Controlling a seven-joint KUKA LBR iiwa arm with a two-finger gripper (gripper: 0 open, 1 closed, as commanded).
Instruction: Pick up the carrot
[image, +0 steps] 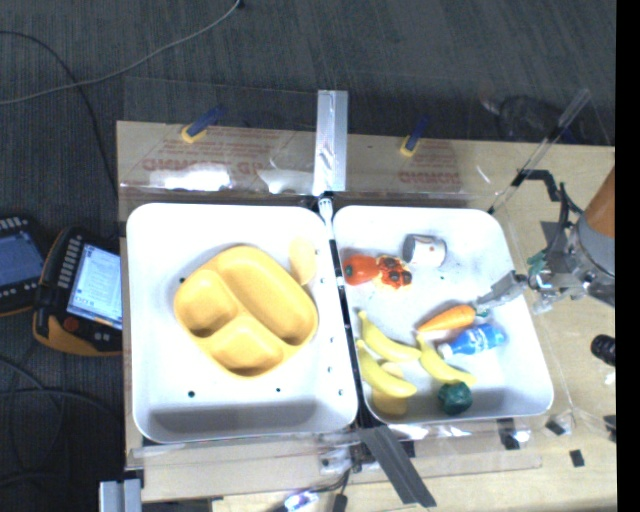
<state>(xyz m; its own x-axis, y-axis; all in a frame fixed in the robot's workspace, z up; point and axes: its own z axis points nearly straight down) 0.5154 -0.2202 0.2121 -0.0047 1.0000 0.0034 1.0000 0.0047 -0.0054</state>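
Reaching in from the right, the hand (505, 289) sat at the right wall of the right bin (520, 395), its slim grey tip angled down and leftward toward the carrot (447, 318). Whether that hand was apart or together I cannot tell; the tip was too small and blurred, and nothing was visibly held in it.

That carrot lay in the middle of the right bin, orange, slanting with its higher end toward the hand and its lower end toward the bananas (385, 355). A blue-and-white packet (474, 339) lay just beside it on the near side, touching or nearly so. A green round thing (455, 397) sat near the bin's near wall, a red-and-orange toy (378, 269) and a small grey cup (424, 250) lay toward the far side. In the left bin (150, 400) rested a yellow divided tray (245, 308).

By my judgement the approach was under way and the grasp not yet made. To do it well, the hand should come down over the carrot's middle, closing across its narrow width rather than along its length, and favour the far side so as to clear the blue packet. The carrot's smooth taper could let it slide out, so a central, low grip would serve best before any lift.
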